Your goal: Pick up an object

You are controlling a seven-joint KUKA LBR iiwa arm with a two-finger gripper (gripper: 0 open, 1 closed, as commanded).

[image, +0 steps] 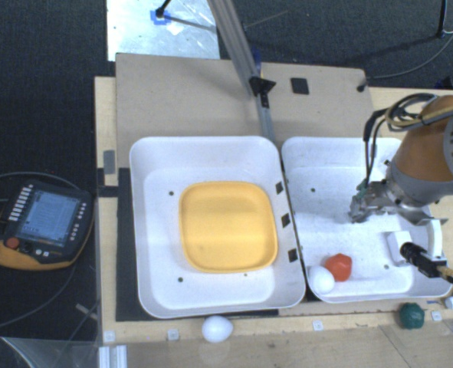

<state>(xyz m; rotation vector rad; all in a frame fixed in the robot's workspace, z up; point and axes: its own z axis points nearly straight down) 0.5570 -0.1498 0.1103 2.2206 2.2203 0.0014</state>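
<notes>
A robotics lab: a teach pendant [41, 228] lies on dark carpet beside the bench [241, 98], cables [410, 44] trailing across the floor.

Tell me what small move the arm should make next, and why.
Probably shift the pincer toward the near corner of the right bin, over the red object. The pincer sits above bare bin floor, apart from the red object and the white ball beside it.

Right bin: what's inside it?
The right bin holds a red ball touching a white ball near its front edge. The arm covers the bin's right side, hiding whatever lies beneath.
</notes>
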